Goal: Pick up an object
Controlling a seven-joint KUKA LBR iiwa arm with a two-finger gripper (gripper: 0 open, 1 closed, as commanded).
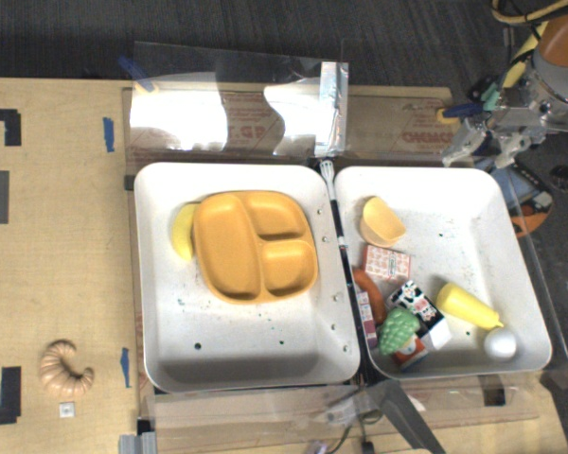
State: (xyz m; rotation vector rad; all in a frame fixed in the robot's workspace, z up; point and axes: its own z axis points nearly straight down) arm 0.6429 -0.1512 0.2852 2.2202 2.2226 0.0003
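The claw (492, 145) is hovering, its opening impossible to tell, while the yellow bottle (466, 305) is looking light, stiff, slippery; mid-body grasp seems best.

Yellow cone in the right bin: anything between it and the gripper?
Nothing visible. The gripper sits above the right bin's far rim; the yellow cone lies uncovered, with bare floor between. A white ball touches its tip.

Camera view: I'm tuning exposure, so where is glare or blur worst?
Camera view: strongest glare on the clear sheet behind the left bin, washed to white; the gripper at upper right looks soft; bin contents stay readable.
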